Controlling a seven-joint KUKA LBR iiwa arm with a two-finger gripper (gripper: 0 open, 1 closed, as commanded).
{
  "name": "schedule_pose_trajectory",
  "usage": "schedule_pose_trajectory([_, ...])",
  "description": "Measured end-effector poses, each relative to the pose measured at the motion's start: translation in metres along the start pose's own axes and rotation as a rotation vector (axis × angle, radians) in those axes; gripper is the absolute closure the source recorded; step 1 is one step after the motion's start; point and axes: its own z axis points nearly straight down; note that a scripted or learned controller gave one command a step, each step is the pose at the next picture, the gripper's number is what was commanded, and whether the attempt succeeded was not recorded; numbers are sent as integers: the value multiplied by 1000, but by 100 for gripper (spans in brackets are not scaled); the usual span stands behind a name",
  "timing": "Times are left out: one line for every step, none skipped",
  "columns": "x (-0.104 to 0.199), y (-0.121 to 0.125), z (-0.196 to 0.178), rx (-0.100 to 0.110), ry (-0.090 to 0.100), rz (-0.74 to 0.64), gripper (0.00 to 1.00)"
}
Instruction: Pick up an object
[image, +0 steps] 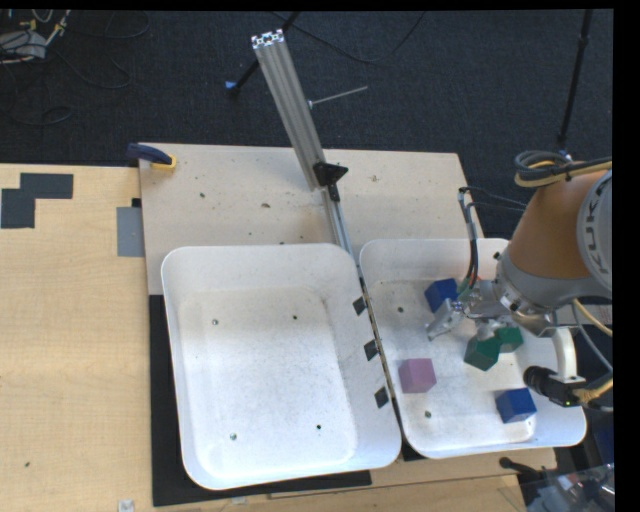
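Observation:
My gripper (452, 316) hangs low over the right bin (560, 435), reaching in from the right below the arm's orange band. A dark blue cube (440, 294) lies just above and left of it, close to the gripper's metal tip. A green block (489, 348) sits right below the gripper body, partly covered by it. A purple cube (417, 376) rests lower left, near the bin's divider side. A second blue cube (515, 404) lies near the bin's front right corner. I see nothing clearly held.
The left bin (200, 300) stands beside the right one, with black clips along their shared wall (368, 350). A slanted aluminium post (297, 110) rises behind the bins. Cables hang off the arm at the right.

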Motion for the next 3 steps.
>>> schedule_pose_trajectory([1, 1, 52, -5, 0, -1, 0])
schedule_pose_trajectory([0, -1, 42, -2, 1, 7, 100])
schedule_pose_trajectory([-6, -7, -4, -9, -2, 7, 100])
